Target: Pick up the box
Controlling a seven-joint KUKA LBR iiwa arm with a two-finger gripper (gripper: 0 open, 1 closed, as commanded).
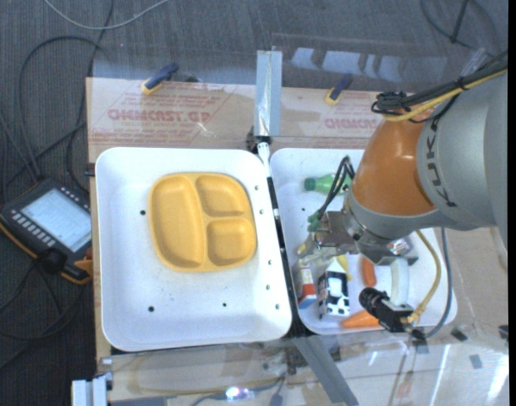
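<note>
In the camera view, the pincer [327, 245] is lowered into the right bin [440, 307] just above the black-and-white box [332, 294], which is seen near the bin's front edge beside orange pieces [359, 318], while a yellow tray [203, 221] is carried by the left bin [123, 311]; its grip cannot be told.

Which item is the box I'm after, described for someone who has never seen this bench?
Start at the right-hand white bin, the one under the grey and orange arm. Look at its near edge, just below the wrist, among the small clutter. The box is the small upright carton with black and white patches; the orange carrot-like pieces beside it and the green item at the bin's far end are plain-coloured.
</note>
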